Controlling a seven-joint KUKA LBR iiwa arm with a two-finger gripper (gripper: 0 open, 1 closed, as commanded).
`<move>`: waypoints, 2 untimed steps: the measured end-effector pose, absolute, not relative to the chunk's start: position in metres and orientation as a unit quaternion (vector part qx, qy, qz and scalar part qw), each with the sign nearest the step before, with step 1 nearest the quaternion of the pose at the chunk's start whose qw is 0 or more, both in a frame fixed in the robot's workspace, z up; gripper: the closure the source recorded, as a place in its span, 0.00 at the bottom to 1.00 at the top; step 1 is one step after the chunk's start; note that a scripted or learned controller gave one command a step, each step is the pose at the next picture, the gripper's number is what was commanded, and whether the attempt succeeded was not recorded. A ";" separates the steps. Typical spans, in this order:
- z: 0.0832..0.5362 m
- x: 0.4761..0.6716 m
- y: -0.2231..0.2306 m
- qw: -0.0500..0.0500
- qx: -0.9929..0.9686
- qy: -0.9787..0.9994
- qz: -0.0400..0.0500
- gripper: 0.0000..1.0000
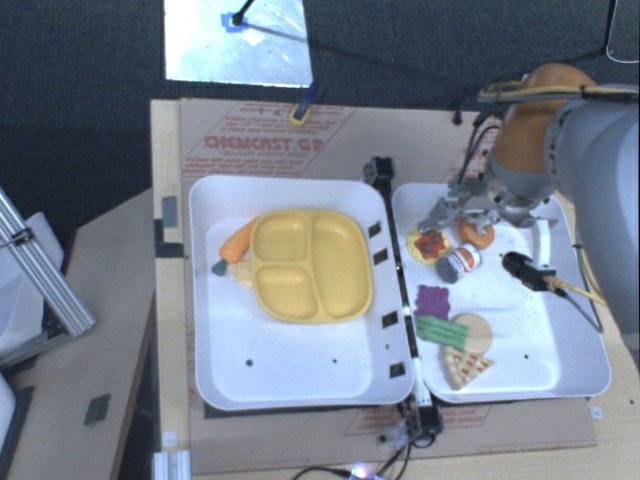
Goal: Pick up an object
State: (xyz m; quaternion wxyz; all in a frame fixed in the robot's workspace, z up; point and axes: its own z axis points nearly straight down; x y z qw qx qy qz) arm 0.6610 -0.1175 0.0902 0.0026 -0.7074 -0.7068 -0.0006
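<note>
**Waffle wedge (pixel 467 368) nearest lens; gripper (pixel 452 214) low over far end of right bin, pick candidates just camera-side of it**

Arm (pixel 590 148) comes in from view-right. Its big grey link is foreshortened, the orange band (pixel 530 133) sits above the wrist, and the wrist is bent down so the gripper points into the far part of the right bin (pixel 585 368). One arm only, so no choice of side.

Jaw state: cannot tell whether open or shut, since the metal parts at the tip are cluttered. Nothing is seen held.

Left bin (pixel 215 368) is well apart, view-left of the jaws. It holds a yellow divided plate (pixel 310 265) with a carrot (pixel 238 240) at the plate's far-left edge. Neither is in play for this reach, as I judge it.

Right bin, all toward the camera from the jaws:
- The wedge is farthest from the jaws.
- A tan disc (pixel 478 330) touches the wedge's far side.
- A green piece (pixel 435 328) lies beside the disc.
- A purple piece (pixel 432 298) lies just beyond the green piece. All four are well apart from the jaws.
- A red-and-yellow toy (pixel 428 245) lies flat, just camera-side and view-left of the jaws.
- A donut (pixel 477 234) sits just camera-side and view-right. It is round, so there is no long axis to line up with.
- A can-shaped toy (pixel 460 261) sits between those two and a little nearer the camera. It seems to be on its side, but the axis is hard to read.

Key relation: the jaws sit over the gap between the donut and the red-and-yellow toy, centred on neither. My judgement is that a short shift toward the camera and to one side is needed before closing. The donut looks like the closest target.
</note>
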 end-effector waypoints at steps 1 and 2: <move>0.091 0.662 -0.118 0.003 -0.707 -0.707 0.000 0.00; 0.104 0.664 -0.118 0.002 -0.706 -0.708 -0.001 1.00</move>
